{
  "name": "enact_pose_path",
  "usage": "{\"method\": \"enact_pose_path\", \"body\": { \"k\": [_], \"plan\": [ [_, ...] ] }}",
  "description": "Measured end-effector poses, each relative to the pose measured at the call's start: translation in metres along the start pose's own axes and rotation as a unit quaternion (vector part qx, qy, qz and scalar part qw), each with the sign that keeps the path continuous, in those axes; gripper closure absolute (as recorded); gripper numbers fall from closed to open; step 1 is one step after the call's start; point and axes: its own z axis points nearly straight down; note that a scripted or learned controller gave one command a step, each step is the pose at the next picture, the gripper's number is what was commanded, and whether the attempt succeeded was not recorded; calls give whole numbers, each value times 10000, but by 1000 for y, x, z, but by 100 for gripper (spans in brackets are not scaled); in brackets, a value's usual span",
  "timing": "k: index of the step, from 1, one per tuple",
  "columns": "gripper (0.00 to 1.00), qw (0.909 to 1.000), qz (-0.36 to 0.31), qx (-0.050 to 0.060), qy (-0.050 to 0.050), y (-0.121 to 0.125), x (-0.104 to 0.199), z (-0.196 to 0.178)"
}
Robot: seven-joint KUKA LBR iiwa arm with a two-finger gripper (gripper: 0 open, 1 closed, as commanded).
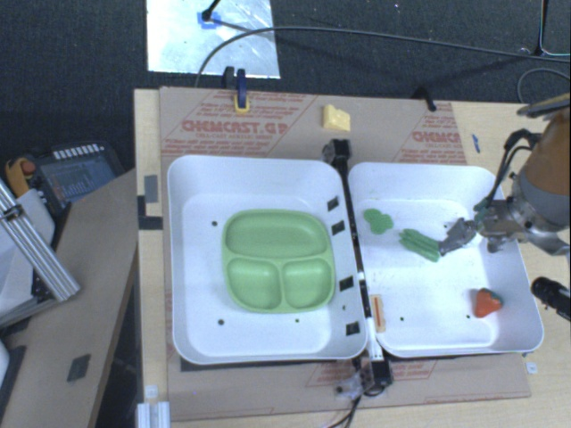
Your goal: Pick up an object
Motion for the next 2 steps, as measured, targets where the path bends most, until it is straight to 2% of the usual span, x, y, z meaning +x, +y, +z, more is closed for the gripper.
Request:
{"method": "enact_pose_path", "body": {
  "k": [1,2],
  "plan": [
    [0,10000,-16,-60,-13,3,0,-6],
    [0,10000,-7,-43,-8,6,3,36]
  ]
}}
